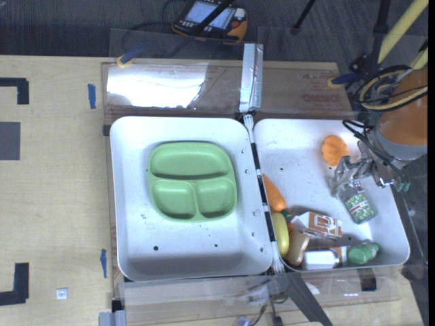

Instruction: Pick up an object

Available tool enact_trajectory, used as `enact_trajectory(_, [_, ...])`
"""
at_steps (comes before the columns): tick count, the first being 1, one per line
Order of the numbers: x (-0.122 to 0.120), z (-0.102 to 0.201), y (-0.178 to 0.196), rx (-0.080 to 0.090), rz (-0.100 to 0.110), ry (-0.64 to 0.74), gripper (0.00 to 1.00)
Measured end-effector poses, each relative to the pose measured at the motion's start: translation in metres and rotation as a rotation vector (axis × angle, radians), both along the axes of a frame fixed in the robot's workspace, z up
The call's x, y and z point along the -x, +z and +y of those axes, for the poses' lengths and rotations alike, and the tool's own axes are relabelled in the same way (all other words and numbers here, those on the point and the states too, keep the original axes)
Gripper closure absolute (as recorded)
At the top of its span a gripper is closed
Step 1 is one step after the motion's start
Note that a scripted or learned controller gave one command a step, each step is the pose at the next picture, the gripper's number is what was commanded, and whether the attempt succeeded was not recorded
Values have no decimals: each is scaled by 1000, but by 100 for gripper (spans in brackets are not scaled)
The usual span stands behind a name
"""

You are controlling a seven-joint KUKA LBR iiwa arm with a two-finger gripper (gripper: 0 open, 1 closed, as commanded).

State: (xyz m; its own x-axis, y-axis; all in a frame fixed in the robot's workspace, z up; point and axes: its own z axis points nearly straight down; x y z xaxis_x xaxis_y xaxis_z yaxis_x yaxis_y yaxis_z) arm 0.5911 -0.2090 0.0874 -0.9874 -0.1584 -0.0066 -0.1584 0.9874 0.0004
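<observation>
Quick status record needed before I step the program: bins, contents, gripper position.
left bin: holds a green divided tray
right bin: holds the loose items
by the divider: carrot, banana
near edge: small carton, white box, green item
far side: orange item
gripper: over the right bin's right side, above a small can
grasp: cannot tell
</observation>
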Motion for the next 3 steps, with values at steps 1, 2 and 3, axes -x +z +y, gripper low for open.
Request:
enact_trajectory(1, [-49, -7, -1, 2, -5, 309, 100])
enact_trajectory(2, [-77, 30, 124, 5, -4, 757, 100])
enact_trajectory(3, [-41, 74, 135, 3, 0, 1145, 100])
